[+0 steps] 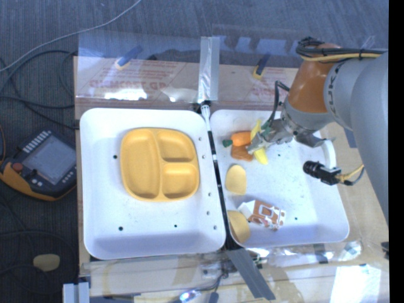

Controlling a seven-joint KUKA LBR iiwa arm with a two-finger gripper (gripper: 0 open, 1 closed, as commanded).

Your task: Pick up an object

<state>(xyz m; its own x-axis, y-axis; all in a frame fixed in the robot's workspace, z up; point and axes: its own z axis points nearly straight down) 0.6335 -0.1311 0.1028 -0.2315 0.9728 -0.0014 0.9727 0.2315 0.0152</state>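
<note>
My gripper (265, 139) reaches down into the upper left part of the right bin (315, 223). Its tip is right at a yellow banana-like toy (259, 151) that lies against an orange carrot-like toy (240, 139). The gripper's body hides part of the yellow toy, so whether anything is held cannot be made out. A pale yellow rounded piece (235, 178) lies below them. At the bin's front left are a tan rounded piece (238, 226) and a white and orange packet (266, 214).
The left bin (101, 232) holds a yellow divided plate (159, 163). A ridge (213, 163) separates the two bins. A black connector with a cable (319, 170) hangs off the arm over the right bin's right side. A handheld controller (39, 163) lies on the floor at the left.
</note>
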